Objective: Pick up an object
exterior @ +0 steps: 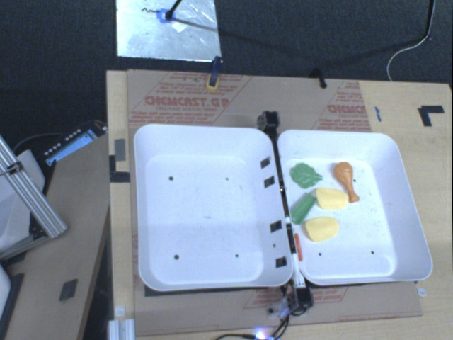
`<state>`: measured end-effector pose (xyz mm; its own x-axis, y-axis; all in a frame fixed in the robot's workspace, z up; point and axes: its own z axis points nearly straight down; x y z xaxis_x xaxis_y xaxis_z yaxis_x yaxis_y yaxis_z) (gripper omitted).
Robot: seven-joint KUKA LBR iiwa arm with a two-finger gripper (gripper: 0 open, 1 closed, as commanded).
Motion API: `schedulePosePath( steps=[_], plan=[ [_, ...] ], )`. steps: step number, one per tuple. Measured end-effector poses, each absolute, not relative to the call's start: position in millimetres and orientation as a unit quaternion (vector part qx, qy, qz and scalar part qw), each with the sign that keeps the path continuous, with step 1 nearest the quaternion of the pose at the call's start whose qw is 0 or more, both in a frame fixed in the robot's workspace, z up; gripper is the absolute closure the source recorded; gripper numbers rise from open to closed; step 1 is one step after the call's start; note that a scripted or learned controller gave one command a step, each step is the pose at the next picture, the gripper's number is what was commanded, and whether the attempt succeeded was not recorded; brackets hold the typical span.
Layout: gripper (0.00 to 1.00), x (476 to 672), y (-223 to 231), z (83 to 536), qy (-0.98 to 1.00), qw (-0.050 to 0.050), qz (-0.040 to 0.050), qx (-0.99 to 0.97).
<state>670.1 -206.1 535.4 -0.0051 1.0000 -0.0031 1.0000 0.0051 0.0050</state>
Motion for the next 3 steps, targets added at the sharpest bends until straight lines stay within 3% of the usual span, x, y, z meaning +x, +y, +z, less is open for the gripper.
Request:
schedulePosePath(
  steps=[2, 3],
  plan=[
    [1.00, 584.6, -207, 536, 0.707, 0.001, 0.0004, 0.707],
    [1.00, 551.7, -197, 536, 0.707, 0.001, 0.0008, 0.707]
  ],
)
